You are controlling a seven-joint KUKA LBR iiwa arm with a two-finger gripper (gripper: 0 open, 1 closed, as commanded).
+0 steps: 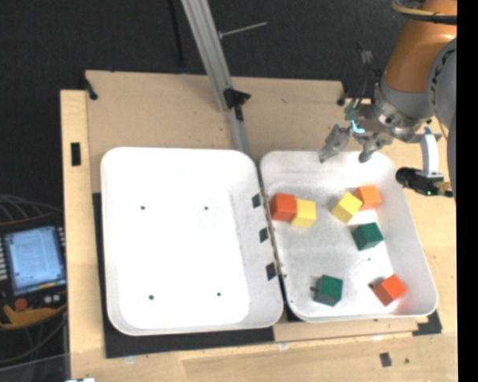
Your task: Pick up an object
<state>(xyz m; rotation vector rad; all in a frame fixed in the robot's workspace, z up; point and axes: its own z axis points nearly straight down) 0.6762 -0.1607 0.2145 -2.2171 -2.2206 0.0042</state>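
My gripper (347, 148) hangs open over the right bin's (302, 167) far edge.
Nothing sits between my fingers; the yellow block (346, 207) and orange block (369, 196) lie nearest.

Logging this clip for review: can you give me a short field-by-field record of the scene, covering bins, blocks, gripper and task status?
left bin: white, no blocks in it
right bin: white, holds all six blocks
orange blocks: three
yellow blocks: two
green blocks: two
touching pairs: orange and yellow at left; yellow and orange at upper right
gripper: open, above the right bin's far edge, holding nothing
task status: no block picked up yet
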